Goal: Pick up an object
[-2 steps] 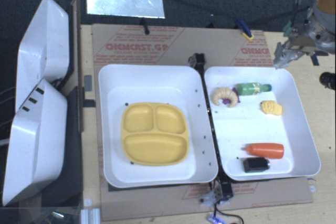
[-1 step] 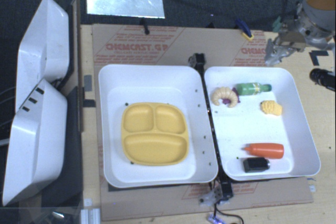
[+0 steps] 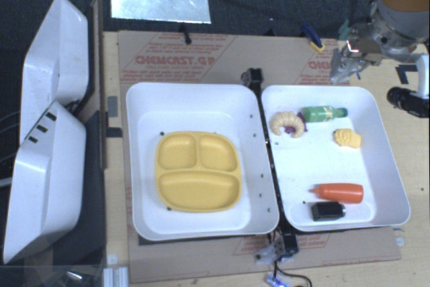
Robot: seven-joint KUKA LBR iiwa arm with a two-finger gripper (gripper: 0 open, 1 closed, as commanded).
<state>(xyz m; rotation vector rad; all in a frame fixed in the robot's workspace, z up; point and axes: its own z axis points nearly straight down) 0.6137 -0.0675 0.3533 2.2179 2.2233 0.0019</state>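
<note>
Above the right bin's [image 3: 386,144] far rim the tool [image 3: 341,72] is held, well off the contents; nothing is seen between its tips, and whether it is released or clenched cannot be told at this size. No object is picked yet. Candidates are all laid in the right bin: green bottle [image 3: 323,113] nearest the tool, croissant-like piece [image 3: 287,124] just beside it, yellow corn-like piece [image 3: 347,138], orange bottle [image 3: 339,192] touching or nearly touching a black block [image 3: 328,210]. A yellow divided tray [image 3: 198,170] is set in the left bin [image 3: 144,212]. Best done, judged: green bottle is chosen, tool is lowered straight, closed across its narrow width, croissant piece is avoided.
</note>
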